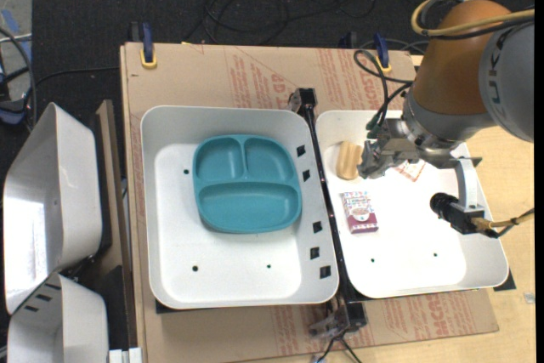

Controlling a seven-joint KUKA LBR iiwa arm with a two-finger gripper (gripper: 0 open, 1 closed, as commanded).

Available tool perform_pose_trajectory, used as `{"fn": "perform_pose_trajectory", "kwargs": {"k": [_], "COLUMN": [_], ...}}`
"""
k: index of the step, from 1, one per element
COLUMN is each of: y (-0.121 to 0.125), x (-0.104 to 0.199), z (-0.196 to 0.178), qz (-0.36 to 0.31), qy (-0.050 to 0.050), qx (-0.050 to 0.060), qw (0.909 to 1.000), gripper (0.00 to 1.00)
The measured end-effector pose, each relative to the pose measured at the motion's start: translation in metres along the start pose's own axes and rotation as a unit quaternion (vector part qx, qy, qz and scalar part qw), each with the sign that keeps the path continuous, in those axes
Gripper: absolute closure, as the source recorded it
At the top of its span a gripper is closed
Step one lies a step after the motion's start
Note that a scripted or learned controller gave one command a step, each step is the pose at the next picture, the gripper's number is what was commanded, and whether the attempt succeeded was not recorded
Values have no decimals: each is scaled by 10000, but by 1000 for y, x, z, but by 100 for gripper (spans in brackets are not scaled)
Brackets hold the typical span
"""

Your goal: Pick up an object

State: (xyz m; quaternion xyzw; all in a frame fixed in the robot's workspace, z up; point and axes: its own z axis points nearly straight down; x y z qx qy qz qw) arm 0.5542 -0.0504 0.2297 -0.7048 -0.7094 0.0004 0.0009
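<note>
The gripper [380, 159] hangs just right of the tan block [348, 160]; whether it is open I cannot tell. Descending here, it may nudge the block aside or strike the small card box [359, 212] below the block.

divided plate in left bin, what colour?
Teal, plain; the divided plate shows best in the camera view.

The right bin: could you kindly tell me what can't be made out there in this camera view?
- Claw: whether it is open or shut, too dark and small to tell.
- Red-and-white item: mostly hidden under the arm's wrist.
- Small printed box: label too small to read.
- Tan object: identity unclear.
</note>
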Motion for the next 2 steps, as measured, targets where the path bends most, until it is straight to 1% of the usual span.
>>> {"fn": "perform_pose_trajectory", "kwargs": {"k": [1, 2], "y": [16, 36], "x": [56, 104], "z": [8, 5], "qz": [4, 1], "qy": [-5, -1], "qx": [-14, -20], "qw": [10000, 10000], "gripper": [100, 100]}}
